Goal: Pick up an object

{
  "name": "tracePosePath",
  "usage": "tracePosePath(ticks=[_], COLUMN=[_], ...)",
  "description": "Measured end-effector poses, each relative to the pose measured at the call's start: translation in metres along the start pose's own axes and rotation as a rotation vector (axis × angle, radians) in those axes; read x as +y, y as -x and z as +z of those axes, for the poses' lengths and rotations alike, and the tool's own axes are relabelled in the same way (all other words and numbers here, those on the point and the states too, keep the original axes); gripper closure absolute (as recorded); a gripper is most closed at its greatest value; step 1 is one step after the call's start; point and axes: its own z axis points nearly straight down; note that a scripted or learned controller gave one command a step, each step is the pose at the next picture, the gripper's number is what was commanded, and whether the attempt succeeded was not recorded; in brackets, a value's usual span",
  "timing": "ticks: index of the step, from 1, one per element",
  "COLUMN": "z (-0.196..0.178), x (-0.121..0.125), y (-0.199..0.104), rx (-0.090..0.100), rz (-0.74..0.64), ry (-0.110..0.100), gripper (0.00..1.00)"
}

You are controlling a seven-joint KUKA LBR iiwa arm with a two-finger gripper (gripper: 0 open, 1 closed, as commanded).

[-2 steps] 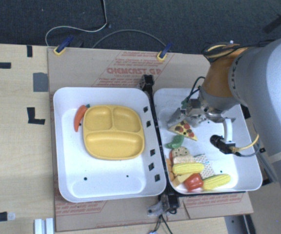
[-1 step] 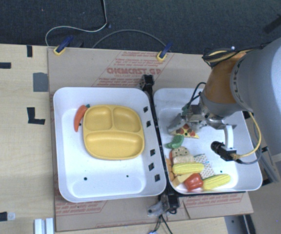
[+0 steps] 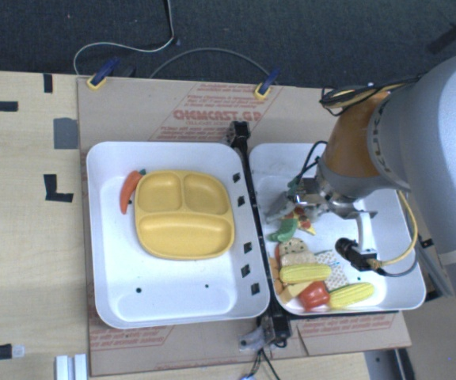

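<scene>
My gripper (image 3: pixel 290 204) is low in the right bin (image 3: pixel 394 212), near its left wall, at the end of the grey arm with its orange band (image 3: pixel 355 145). Just below it lies a green toy vegetable (image 3: pixel 284 231), and a small red and orange piece (image 3: pixel 302 217) sits right against the gripper's underside. Toward the bin's front are a slice of bread (image 3: pixel 295 251), two yellow corn cobs (image 3: pixel 305 273) (image 3: pixel 352 294) and a red toy pepper (image 3: pixel 313 294). The arm hides the back part of this bin.
The left bin (image 3: pixel 172 291) holds a yellow divided plate (image 3: pixel 184 214) with an orange carrot (image 3: pixel 129 190) beside its left edge. A black divider (image 3: pixel 248 212) runs between the bins. A black cable loop (image 3: pixel 359 256) hangs by the wrist.
</scene>
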Motion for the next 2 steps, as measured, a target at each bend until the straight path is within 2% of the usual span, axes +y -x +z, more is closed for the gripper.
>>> tracePosePath(ticks=[1, 2], z=[0.000, -0.010], x=[0.022, 0.022], y=[0.025, 0.023], rx=[0.003, 0.003], rz=[0.000, 0.000], ry=[0.001, 0.001], gripper=[0.00, 1.00])
